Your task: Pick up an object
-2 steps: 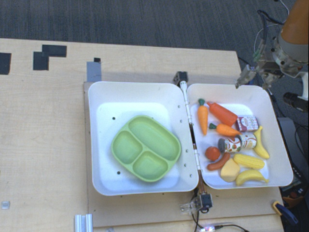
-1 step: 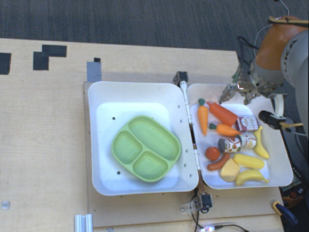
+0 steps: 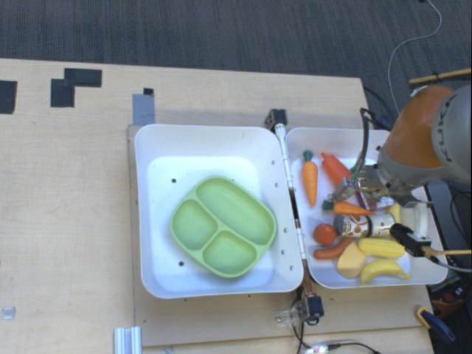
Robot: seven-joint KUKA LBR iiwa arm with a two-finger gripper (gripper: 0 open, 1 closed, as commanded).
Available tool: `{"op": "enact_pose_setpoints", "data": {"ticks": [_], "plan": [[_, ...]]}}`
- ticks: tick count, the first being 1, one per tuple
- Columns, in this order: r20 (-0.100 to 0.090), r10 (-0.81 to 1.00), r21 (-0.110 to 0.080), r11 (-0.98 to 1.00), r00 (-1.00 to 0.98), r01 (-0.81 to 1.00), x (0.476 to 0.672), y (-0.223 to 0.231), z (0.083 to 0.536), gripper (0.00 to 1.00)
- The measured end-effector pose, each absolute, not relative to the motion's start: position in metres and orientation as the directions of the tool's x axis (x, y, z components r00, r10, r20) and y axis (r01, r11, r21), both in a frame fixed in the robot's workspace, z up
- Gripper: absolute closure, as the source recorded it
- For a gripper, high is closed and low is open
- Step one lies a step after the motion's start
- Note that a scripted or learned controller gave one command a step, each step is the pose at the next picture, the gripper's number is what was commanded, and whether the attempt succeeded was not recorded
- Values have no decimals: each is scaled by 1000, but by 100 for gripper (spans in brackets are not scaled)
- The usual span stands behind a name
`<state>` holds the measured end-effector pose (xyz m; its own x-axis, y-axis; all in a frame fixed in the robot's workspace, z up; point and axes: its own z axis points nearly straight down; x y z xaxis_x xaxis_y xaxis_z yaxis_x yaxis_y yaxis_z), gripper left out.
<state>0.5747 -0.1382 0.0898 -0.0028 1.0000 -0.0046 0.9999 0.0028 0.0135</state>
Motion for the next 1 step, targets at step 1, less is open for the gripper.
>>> {"op": "enact_pose_setpoints", "data": {"ticks": [1], "plan": [[-9,1000,24,3,-3,1000,578,-139,103,100]]}}
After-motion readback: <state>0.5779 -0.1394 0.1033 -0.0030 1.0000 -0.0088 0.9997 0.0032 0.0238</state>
